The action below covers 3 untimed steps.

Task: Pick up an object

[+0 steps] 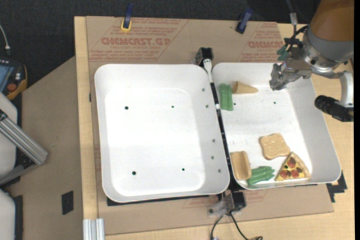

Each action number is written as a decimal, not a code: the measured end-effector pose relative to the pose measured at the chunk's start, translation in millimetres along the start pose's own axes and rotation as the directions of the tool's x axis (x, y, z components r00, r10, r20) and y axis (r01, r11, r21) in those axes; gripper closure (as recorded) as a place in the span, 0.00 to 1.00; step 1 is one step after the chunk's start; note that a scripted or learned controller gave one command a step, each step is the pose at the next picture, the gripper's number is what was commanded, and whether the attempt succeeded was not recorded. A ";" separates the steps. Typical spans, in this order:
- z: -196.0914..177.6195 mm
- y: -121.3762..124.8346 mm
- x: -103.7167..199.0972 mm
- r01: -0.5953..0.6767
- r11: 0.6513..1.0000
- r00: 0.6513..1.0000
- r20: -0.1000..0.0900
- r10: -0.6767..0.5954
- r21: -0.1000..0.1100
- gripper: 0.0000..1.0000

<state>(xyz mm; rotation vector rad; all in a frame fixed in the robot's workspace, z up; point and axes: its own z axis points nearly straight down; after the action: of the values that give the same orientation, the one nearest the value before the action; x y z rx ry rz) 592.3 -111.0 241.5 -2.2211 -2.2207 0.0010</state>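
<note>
The hand [279, 82] hangs over the far part of the right bin [315, 126], near the small cone-shaped piece [244, 87], and I cannot tell if it is released or clenched. If it descends here it may close on bare floor. The green stick [226, 97] lies against the bin wall, where a grasp can easily slip.

Toy foods [274, 146] in right bin [315, 121]
</note>
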 end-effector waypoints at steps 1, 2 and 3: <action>122.5 -66.3 -32.5 -0.006 1.000 1.000 -0.002 0.006 0.016 0.00; 115.2 -60.5 -30.5 -0.001 1.000 1.000 0.000 0.001 -0.001 0.00; 53.5 -83.4 58.2 0.008 1.000 1.000 -0.003 -0.008 -0.006 0.00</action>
<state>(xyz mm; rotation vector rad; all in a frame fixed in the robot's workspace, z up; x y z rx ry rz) 508.9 -52.7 188.1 -2.2132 -2.2314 -0.0086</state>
